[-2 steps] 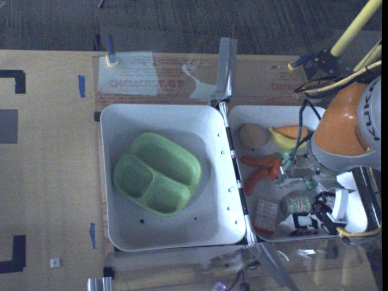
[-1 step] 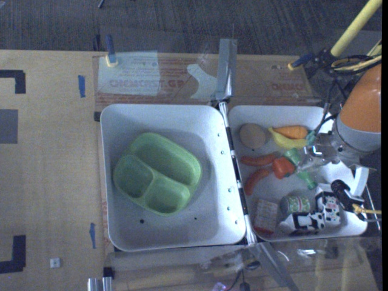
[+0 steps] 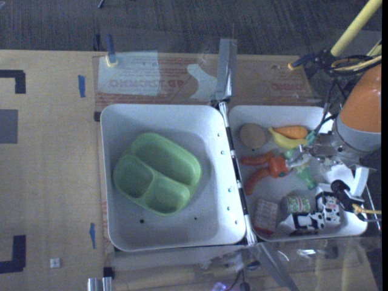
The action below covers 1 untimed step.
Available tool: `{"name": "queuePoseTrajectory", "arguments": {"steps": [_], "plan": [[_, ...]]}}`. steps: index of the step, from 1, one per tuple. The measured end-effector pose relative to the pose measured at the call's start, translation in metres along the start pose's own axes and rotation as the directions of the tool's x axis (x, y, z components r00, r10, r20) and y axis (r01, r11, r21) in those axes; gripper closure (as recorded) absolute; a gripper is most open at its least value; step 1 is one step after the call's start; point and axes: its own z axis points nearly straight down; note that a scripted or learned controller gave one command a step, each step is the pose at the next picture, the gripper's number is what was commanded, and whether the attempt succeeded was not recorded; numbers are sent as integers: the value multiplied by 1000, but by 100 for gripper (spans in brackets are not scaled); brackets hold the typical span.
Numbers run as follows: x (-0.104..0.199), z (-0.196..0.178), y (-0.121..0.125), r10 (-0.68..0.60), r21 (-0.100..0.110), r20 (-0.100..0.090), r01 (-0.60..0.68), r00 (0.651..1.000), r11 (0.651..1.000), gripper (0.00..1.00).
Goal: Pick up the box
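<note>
A small flat reddish-brown box (image 3: 265, 214) lies near the front wall of the right bin (image 3: 239, 174), left of a round can (image 3: 295, 203). The grey arm with its orange band (image 3: 364, 105) comes in from the right. My gripper (image 3: 303, 157) hangs low over the middle of the right bin, among the toy food. It is behind and to the right of the box, about a hand's width away, with nothing of the box near it.
The right bin also holds a brown potato (image 3: 253, 135), a carrot (image 3: 291, 131), a banana (image 3: 286, 141), red peppers (image 3: 262, 168) and a black-and-white patterned carton (image 3: 318, 214). The left bin (image 3: 115, 223) holds a green divided plate (image 3: 159, 172).
</note>
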Motion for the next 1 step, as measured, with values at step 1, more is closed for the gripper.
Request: {"name": "queuePoseTrajectory", "arguments": {"steps": [1], "plan": [[33, 20, 26, 84, -41, 2, -83, 997, 996, 0]]}}
